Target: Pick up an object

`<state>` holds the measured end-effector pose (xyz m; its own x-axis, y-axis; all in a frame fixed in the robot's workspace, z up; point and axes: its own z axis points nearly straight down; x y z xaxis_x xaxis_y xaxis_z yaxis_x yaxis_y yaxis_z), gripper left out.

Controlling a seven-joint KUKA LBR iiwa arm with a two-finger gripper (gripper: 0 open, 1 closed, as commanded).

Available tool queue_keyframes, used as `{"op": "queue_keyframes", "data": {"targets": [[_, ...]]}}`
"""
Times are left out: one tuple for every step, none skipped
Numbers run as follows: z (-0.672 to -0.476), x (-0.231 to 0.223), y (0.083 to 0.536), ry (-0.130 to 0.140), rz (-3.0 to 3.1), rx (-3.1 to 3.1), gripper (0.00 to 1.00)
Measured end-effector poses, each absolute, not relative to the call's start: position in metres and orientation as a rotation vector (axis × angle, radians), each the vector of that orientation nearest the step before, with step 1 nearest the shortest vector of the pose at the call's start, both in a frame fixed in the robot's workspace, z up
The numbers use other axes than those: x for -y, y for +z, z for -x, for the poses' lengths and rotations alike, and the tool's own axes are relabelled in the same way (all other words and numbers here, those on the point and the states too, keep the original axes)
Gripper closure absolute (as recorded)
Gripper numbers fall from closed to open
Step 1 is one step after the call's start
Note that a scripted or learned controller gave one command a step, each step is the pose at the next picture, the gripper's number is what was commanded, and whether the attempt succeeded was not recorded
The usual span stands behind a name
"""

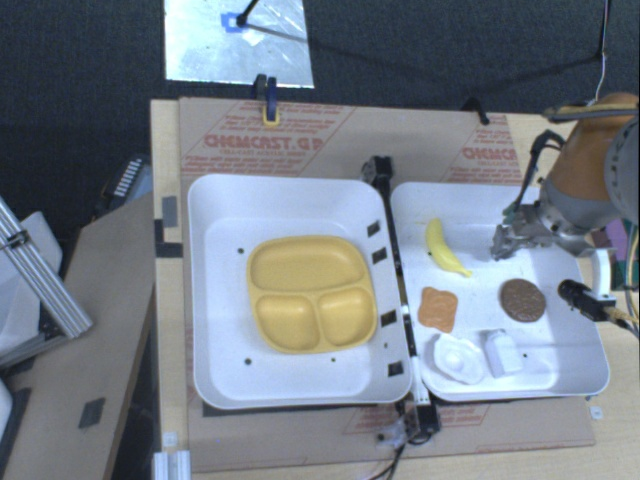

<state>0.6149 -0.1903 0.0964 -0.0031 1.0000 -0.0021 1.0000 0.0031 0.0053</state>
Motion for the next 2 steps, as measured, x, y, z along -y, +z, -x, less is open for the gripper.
{"op": "queue_keyframes", "data": {"targets": [[-0.612, 0.197, 0.144, 0.004, -2.217, -2.219, 1.0], [-0.606, 0.203, 0.195, 0.004, -2.215, -2.218, 1.0]]}}
